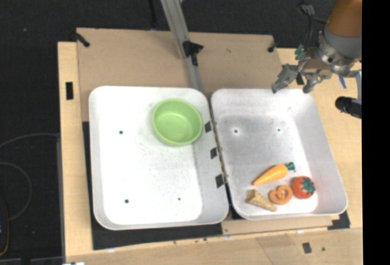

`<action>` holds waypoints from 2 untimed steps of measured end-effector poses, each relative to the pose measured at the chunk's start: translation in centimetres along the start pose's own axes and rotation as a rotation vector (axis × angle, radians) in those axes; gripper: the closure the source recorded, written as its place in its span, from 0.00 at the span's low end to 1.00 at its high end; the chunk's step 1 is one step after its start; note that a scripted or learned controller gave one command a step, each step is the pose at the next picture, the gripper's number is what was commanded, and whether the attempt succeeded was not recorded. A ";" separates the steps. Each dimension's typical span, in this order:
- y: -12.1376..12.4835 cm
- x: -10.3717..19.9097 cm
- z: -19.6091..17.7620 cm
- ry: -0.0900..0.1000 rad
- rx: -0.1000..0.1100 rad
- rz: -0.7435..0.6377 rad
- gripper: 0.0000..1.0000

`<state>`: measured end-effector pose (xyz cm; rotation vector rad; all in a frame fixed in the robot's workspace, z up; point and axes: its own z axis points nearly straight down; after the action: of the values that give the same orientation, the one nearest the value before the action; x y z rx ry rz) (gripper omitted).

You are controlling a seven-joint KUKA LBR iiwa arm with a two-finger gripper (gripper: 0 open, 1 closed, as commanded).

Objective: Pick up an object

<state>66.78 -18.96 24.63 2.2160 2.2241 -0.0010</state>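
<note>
My gripper hangs over the far right rim of the right bin, fingers spread open with nothing between them. Low in that bin's near right corner lie an orange carrot with a green top, a red tomato, a small brown pretzel and a tan cracker piece. All of them sit well below and in front of the gripper. A green bowl stands upright in the far right part of the left bin.
A grey metal post rises at a slant from behind the gap between the bins. Cardboard covers the bench behind the bins. The bins' shared rim runs down the middle.
</note>
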 end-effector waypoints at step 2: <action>-0.6 0.3 4.4 -0.001 0.004 0.002 0.00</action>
<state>66.21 -18.69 20.21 2.2200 2.2232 -0.0066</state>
